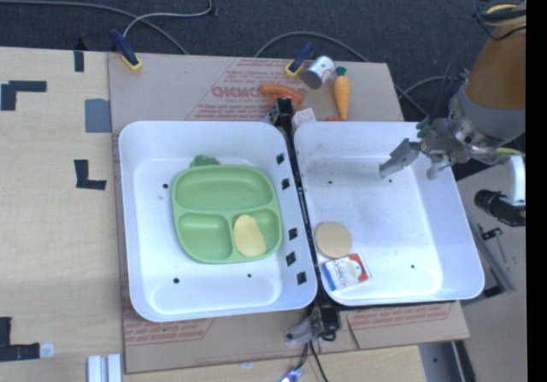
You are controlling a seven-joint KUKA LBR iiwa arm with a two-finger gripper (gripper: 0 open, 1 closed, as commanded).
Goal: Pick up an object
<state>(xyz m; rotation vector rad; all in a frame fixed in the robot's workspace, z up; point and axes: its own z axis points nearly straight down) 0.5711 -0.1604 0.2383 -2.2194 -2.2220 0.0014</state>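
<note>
In the right bin [444, 282], a round tan disc [333, 239] lies near the left wall. Just below it rests a small white packet with red and blue print [346, 271]. The left bin [141, 201] holds a green divided plate [224, 201] with a yellow piece [249, 235] in its lower right compartment. A small green item [205, 161] sits at the plate's far edge. My gripper [415, 163] hangs over the right bin's far right part, well apart from the disc and packet. It is open, with nothing between its fingers.
Behind the bins, on the cardboard, lie a toy carrot [342, 94], a small white cylinder [320, 71] and an orange item [278, 91]. Blue-and-yellow clamps [126, 50] grip the cardboard's far edge. A black divider with clips [295, 192] runs between the bins.
</note>
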